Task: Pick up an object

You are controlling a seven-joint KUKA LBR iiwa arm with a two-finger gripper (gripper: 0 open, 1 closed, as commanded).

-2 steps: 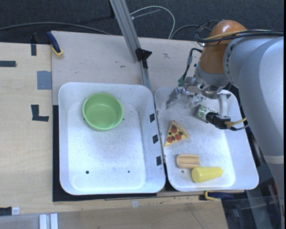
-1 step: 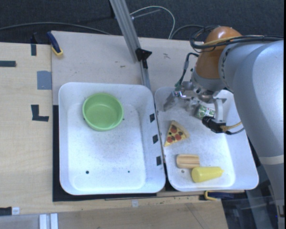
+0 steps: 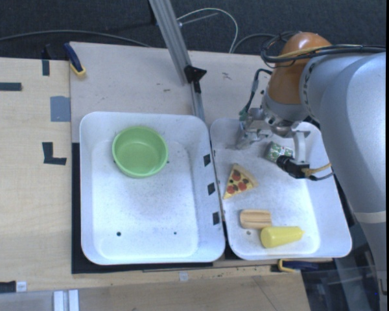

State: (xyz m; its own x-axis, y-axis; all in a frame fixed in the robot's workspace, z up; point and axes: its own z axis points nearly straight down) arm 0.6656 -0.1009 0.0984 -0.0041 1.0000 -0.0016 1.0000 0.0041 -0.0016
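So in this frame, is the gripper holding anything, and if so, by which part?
Cannot be told. The gripper sits low over the far end of the right bin, its tips too blurred to read. The pizza slice, wooden cylinder and yellow piece lie apart from it.

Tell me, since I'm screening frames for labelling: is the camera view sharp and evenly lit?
Camera view: even, soft light, no harsh glare; green bowl and pizza slice are crisp enough; the gripper is small and murky; the arm's near grey bulk looks soft.

Right bin point(image 3: 324, 235): pizza slice toy point(image 3: 237, 181) flat near left wall; tan cylinder point(image 3: 255, 219) lying on side; yellow cone-like piece point(image 3: 281, 236) on side just below it. Left bin point(image 3: 97, 238): green bowl point(image 3: 140, 151) upright.
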